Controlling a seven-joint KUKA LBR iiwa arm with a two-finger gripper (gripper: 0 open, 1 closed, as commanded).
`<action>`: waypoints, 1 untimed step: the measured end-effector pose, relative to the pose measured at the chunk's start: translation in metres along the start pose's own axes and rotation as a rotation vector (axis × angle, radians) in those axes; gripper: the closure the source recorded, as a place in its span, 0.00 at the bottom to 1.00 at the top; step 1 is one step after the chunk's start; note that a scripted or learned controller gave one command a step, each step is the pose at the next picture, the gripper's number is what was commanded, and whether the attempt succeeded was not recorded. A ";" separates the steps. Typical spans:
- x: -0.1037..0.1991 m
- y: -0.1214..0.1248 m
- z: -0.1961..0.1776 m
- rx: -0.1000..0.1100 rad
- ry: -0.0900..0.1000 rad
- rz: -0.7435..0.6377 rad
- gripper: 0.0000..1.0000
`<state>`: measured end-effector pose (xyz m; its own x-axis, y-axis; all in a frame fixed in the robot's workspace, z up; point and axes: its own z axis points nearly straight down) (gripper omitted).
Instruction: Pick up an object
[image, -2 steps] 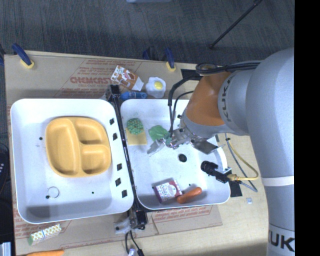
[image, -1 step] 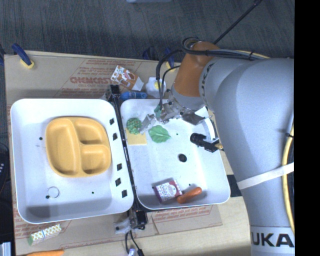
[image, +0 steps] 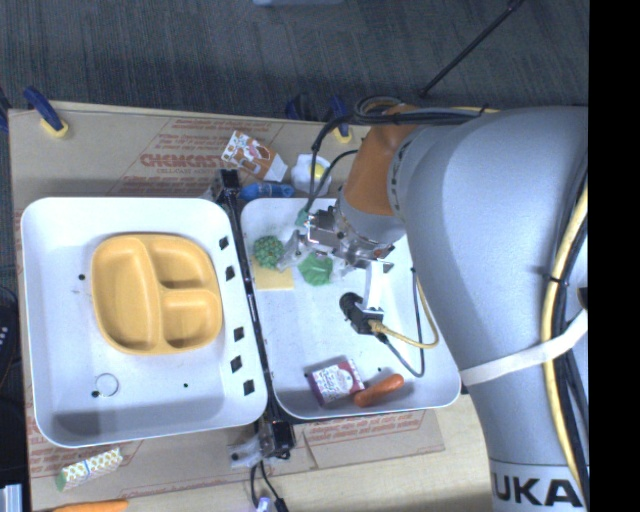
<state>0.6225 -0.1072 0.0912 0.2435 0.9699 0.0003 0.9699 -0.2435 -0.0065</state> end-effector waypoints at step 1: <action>0.001 0.000 -0.010 0.003 0.001 -0.006 1.00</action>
